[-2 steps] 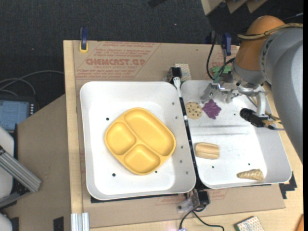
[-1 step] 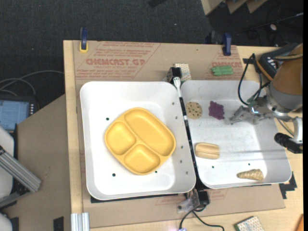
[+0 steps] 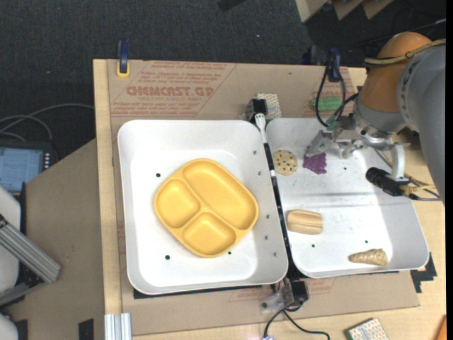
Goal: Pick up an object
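Though pincer (image 3: 320, 147) hovers just above purple toy (image 3: 316, 163) in right bin (image 3: 354, 261), cannot tell its state. Toy likely light, lumpy, slightly soft; take hold across narrow middle. Cookie (image 3: 285, 163) beside.

The light was bright and even, falling from overhead. The 2 white bins (image 3: 134, 190) looked almost washed out, with mild sheen on the yellow tray (image 3: 205, 205). Shadows were soft and short. The picture was slightly grainy, with softened fine detail.

R bin (image 3: 396, 257) centre free (cookie (image 3: 285, 162), bun (image 3: 305, 222) at L edge).
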Robot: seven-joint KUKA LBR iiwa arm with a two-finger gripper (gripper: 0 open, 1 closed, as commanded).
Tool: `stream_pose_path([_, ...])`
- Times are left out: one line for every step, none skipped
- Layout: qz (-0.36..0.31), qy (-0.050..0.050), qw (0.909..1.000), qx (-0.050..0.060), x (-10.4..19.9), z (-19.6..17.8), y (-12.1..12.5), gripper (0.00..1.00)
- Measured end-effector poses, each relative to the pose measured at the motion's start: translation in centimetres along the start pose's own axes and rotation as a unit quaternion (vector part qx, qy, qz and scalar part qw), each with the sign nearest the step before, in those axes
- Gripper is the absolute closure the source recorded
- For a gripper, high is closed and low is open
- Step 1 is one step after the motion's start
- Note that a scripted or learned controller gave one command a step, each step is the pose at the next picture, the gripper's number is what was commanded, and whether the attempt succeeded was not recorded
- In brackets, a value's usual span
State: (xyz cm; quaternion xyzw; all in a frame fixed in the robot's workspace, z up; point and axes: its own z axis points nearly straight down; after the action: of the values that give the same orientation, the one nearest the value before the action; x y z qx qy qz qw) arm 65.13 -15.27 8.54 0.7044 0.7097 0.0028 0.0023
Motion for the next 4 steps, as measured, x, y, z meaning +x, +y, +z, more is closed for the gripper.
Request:
stream_pose_path([0.005, -0.004, 1.0000, -0.001, -6.7, -5.3, 1.7, 0.00])
stream_pose_path([0.002, 0.001, 1.0000, 0.006, -1.5, 0.3, 0.3, 0.00])
stream_pose_path([0.004, 0.004, 1.0000, 0.004, -6.7, -0.1, -3.9, 0.00])
stream_pose_path([0.000, 0.001, 1.0000, 0.001, 1.8, 0.0, -0.8, 0.00])
